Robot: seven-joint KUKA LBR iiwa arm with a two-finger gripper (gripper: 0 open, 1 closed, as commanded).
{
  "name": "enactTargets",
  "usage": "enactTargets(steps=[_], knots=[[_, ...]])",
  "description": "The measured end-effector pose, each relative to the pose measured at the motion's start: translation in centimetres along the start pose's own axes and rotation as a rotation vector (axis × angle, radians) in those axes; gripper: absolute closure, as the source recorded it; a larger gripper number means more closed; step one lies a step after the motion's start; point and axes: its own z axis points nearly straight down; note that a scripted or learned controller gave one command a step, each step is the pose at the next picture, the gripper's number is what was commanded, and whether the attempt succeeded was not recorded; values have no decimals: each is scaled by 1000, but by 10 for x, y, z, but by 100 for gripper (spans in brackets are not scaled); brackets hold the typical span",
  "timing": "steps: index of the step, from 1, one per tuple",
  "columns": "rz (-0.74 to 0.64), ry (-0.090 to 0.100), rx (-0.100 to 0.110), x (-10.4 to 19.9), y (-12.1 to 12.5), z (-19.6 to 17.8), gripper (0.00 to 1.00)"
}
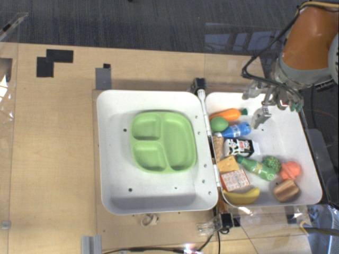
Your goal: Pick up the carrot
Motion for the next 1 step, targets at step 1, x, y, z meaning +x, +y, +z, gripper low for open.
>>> enactTargets(steps=[1], knots=[[-146,-8,0,5,-5,95,0]])
